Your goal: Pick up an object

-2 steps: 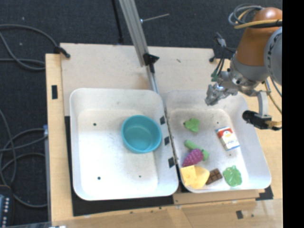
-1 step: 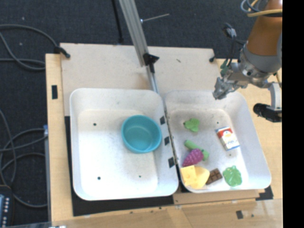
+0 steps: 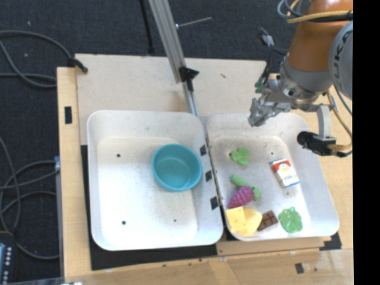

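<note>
pincer [image 3: 259, 116] over right bin's [image 3: 309, 218] far rim; teal bowl [image 3: 176, 167] left.

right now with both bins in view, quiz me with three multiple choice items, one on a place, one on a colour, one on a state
1. Where is the bowl?
A. left bin
B. right bin
C. bare bench

2. What colour is the bowl?
A. red
B. blue
C. yellow

3. How does the claw stand?
A. gripping the bowl
B. at the right bin's far rim, holding nothing
C. inside the left bin

Answers: 1 A, the bowl sits alone in that bin. 2 B, it is plainly blue. 3 B, nothing shows between the claw's fingers; the toys lie nearer the camera.
</note>
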Controlling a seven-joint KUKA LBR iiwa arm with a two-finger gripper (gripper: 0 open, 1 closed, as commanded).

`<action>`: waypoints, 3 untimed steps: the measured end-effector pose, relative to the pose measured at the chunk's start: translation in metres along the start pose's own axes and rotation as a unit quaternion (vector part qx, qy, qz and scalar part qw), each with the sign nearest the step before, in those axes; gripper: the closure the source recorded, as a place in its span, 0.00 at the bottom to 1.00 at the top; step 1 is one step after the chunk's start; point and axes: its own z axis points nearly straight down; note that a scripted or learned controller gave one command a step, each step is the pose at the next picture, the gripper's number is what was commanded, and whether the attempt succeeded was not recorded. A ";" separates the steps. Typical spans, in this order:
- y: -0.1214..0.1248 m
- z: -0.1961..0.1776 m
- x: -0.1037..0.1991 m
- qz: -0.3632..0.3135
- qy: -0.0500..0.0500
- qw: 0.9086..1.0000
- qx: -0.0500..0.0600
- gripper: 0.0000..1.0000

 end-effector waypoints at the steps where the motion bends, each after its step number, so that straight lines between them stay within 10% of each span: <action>1: -0.011 -0.003 0.046 0.000 0.000 1.000 0.001 1.00; 3: -0.039 0.026 0.156 0.000 -0.001 1.000 0.001 1.00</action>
